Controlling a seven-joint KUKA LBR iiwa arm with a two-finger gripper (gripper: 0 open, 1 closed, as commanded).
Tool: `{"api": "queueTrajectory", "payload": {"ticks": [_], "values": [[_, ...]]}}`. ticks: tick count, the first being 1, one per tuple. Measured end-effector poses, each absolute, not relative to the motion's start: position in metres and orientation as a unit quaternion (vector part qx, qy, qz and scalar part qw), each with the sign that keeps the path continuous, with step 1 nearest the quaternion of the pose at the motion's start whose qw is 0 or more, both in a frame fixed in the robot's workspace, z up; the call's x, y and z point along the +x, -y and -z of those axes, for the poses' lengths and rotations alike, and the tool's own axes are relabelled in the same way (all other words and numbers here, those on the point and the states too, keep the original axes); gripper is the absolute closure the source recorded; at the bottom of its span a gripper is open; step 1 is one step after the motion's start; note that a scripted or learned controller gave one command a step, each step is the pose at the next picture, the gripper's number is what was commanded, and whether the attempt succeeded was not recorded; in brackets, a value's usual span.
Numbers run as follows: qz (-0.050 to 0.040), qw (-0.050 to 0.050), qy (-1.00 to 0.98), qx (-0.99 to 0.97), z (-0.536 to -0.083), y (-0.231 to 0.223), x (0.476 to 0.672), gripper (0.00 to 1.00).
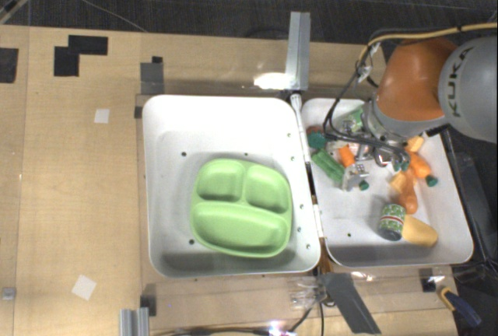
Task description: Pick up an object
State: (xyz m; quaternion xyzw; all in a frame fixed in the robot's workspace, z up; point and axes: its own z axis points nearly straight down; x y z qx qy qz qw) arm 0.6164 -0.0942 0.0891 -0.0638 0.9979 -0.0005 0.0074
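Tool low in right bin, over clutter near its left wall; cannot tell its state, nothing seen held. Two white bins on bench. Left bin: one green three-compartment tray, long axis left-right. Right bin: green pieces at left beside tool, small can tilted, yellow cone touching it, orange carrots farther right.

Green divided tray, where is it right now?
The green divided tray lies flat in the left white bin, toward its near side, across the bin divider from the right bin holding the small toys.
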Motion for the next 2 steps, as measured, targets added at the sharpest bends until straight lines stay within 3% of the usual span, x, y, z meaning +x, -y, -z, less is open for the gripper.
{"api": "queueTrajectory", "payload": {"ticks": [1,2], "values": [[0.001,0.008,-0.997,-0.076,-0.09,0.085,0.595,0.0],[0.002,0.016,-0.997,-0.079,-0.105,0.083,0.6,1.0]]}}
